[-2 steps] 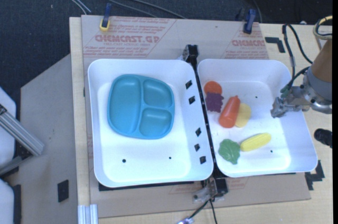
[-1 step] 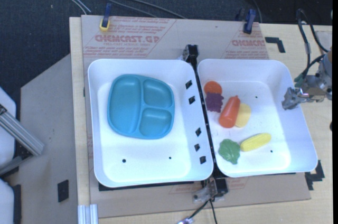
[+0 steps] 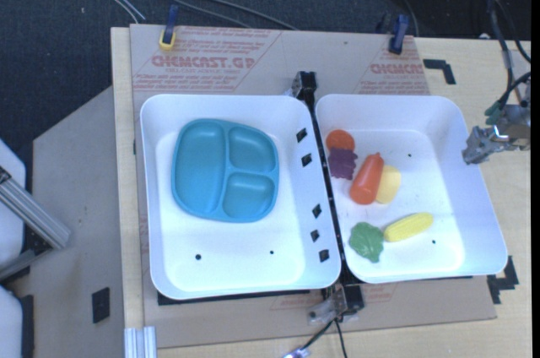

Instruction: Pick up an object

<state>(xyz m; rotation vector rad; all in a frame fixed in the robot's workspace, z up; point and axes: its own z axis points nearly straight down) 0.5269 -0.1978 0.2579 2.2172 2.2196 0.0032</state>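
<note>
The right bin (image 3: 447,179) holds several toy foods. An orange piece (image 3: 340,139) lies at the back left with a purple piece (image 3: 342,163) just in front of it. An orange-red carrot-like piece (image 3: 367,179) leans against a pale yellow piece (image 3: 389,184). Nearer the front lie a yellow corn cob (image 3: 408,226) and a green broccoli (image 3: 366,240). My gripper (image 3: 483,143) hangs over the bin's right rim, well to the right of all the pieces, with nothing seen in it.
The left bin (image 3: 169,246) holds a blue divided plate (image 3: 226,170). A black divider with clips (image 3: 315,179) runs between the bins. Cables (image 3: 506,52) hang at the right by the arm. Blue clamps (image 3: 397,33) hold the board's back edge.
</note>
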